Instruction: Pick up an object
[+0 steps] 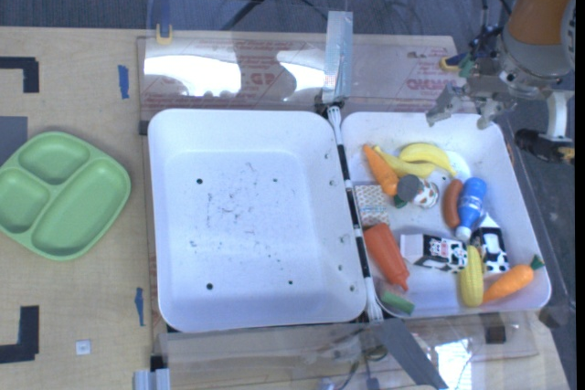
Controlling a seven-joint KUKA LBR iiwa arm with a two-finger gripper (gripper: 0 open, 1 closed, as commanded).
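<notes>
My gripper (462, 115) hangs over the far rim of the right bin (526, 224), open, with nothing between its fingers. The bin's toys lie below and nearer the camera. A yellow banana (426, 157) and an orange carrot (380, 169) are closest to the gripper. Further forward lie a blue bottle (472, 204), a red sausage (451, 203), an orange bottle (388, 255), a cow-patterned box (448, 251), a second yellow banana (471, 275) and another carrot (509, 282).
The left bin (183, 131) is white with scuffed marks on its floor. A green divided plate (60, 194) rests on the wooden bench at far left. A clear plastic wall (274, 73) stands behind both bins.
</notes>
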